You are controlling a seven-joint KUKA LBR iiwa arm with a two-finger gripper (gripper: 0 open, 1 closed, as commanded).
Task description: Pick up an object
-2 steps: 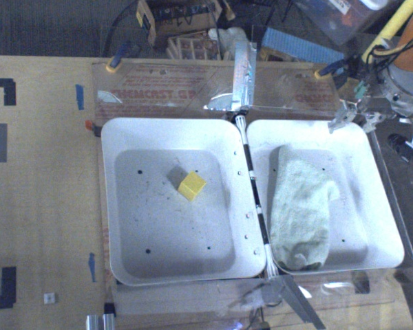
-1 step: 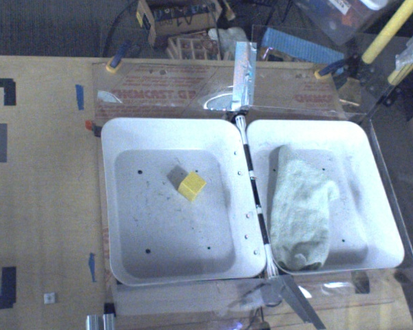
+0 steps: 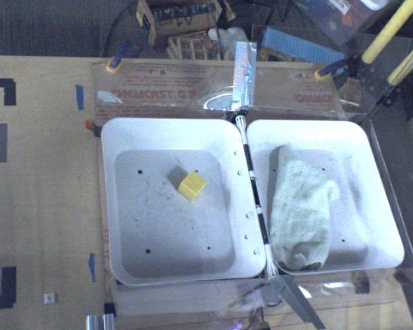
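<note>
A small yellow block [image 3: 192, 185] lies near the middle of the left white bin [image 3: 117, 184], slightly toward its back. A pale green-white cloth [image 3: 301, 208] lies stretched front to back in the right white bin [image 3: 375, 184], covering its left half.
The two bins touch along a central rim [image 3: 253, 191]. A clear plastic wall with cardboard stands behind them [image 3: 193, 95]. A metal bracket [image 3: 244, 74] rises at the back centre. Clutter and yellow poles [image 3: 392, 23] sit beyond the bench.
</note>
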